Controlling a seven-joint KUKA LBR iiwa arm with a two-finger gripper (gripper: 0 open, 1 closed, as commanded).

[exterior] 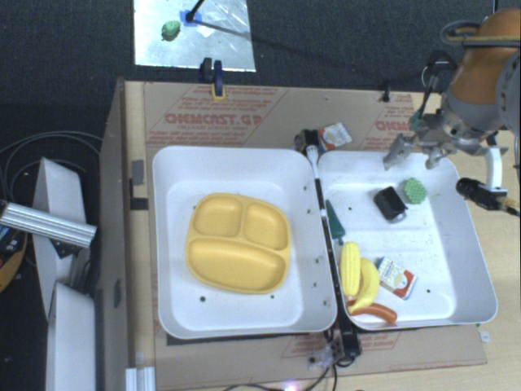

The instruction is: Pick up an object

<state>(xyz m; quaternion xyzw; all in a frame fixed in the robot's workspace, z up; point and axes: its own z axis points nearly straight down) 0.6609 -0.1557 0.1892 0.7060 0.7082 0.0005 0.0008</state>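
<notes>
In the left bin [167, 243] a yellow divided plate [238, 242] lies flat near the middle, alone there. It looks like stiff, light plastic, but broad and low; a two-finger grasp would likely have to take its rim, and the smooth surface may slip.

Across the divider, in the right bin [468, 243], the likelier candidates lie. At the near left corner a yellow banana [351, 271] rests against the wall, touching an orange curved piece [376, 314] below it; both are probably toy plastic, light and firm, but crowded by the wall. Just beside them lies a small printed packet [396, 277], flat and thin, hard to get fingers under. Farther back, a small black block [391, 203] sits touching a green bumpy ball [415, 190]. The block seems rigid and compact, best pinched across its short sides; the ball looks soft and may roll.

Above the bin's far edge the gripper [420, 155] hovers with its fingers spread and nothing between them, near the ball and block but apart from both.
</notes>
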